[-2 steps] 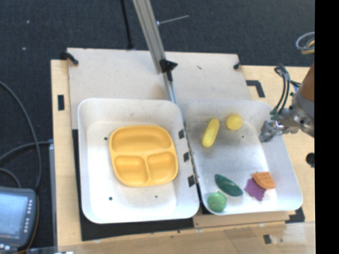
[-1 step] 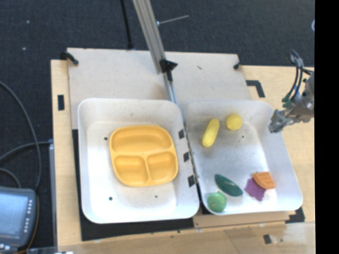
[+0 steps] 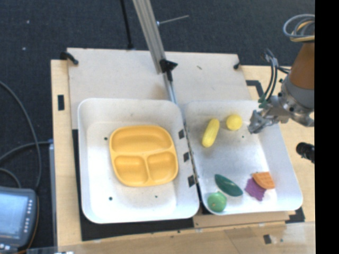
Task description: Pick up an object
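I am in the approach step, nothing picked yet. My gripper [image 3: 258, 121] sits at the right of the frame, over the upper right part of the right bin [image 3: 283, 165]; whether it is spread or pressed together I cannot tell, and nothing shows in it. Nearest to me is the small yellow ball [image 3: 233, 122], just to my left, with the yellow banana-shaped piece [image 3: 210, 132] beside it. The green, purple and orange pieces lie well apart, toward the lower right. Next, I judge, I must shift left over the ball, descend, then close.
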Available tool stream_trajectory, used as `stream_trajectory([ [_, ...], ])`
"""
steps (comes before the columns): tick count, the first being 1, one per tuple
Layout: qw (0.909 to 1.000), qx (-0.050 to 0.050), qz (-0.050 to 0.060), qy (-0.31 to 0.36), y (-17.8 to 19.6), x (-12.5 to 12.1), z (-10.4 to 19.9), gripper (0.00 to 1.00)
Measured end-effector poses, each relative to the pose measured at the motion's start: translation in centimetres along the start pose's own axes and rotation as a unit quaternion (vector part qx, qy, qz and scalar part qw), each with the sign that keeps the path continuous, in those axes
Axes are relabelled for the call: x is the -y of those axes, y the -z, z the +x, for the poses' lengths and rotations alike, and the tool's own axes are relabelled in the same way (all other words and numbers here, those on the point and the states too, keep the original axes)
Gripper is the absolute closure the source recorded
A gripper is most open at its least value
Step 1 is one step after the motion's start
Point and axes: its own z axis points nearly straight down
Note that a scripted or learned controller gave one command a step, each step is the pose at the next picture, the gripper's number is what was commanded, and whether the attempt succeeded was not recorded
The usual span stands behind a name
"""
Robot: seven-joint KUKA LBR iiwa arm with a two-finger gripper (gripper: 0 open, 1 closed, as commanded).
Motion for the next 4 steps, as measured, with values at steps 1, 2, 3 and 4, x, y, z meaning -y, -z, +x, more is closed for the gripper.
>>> stream_trajectory([
  [1,1.0,-0.001,0.0,0.001,0.6,-1.5,5.4,1.0],
  [2,1.0,0.0,0.001,-0.001,-0.3,-2.4,9.5,1.0],
  [3,1.0,-0.001,0.0,0.0,0.2,-3.8,14.6,1.0],
  [4,1.0,0.0,0.0,0.0,0.2,-5.5,19.7,1.0],
])
